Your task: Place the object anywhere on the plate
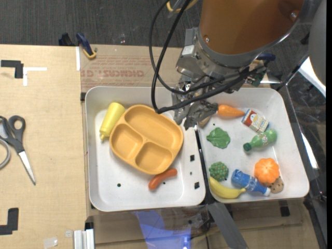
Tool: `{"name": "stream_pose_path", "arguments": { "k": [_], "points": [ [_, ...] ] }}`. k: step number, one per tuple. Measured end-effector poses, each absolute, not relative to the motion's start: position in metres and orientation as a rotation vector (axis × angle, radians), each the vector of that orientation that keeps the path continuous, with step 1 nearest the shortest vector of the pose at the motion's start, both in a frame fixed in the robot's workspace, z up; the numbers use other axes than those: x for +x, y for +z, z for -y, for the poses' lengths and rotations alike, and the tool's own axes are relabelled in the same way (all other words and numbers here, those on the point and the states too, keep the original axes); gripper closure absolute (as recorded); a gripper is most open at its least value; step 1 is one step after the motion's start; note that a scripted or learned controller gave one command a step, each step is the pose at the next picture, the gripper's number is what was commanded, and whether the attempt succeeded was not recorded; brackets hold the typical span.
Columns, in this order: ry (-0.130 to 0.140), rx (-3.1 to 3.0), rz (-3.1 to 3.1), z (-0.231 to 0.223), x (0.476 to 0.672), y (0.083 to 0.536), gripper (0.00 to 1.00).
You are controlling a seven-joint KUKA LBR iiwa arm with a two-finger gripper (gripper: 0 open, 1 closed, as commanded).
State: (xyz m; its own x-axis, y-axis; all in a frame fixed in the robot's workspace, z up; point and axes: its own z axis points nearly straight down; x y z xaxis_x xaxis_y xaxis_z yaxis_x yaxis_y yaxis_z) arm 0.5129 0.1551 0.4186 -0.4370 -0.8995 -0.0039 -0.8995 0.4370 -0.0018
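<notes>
We've got the claw (pixel 194 114) hanging over the divider between the two bins, just past the top right edge of the yellow plate (pixel 147 138). Honestly can't tell if it's gripping anything. The plate sits in the left bin (pixel 98 191) with a yellow bottle (pixel 111 119) and a sausage (pixel 162 179) touching its rim.

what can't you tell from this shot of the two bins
- Gripper: blurred and crossed by black cables; whether it holds anything is unclear.
- Small brown item beside the orange mandarin toy: too small to identify.
- Grey-handled scissors: cut by camera view's left edge.
</notes>
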Motion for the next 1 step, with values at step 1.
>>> {"name": "stream_pose_path", "arguments": {
  "k": [1],
  "points": [
    [0.001, -2.06, -2.366, -0.1332, 0.4902, 0.4369, 1.0]
  ]
}}
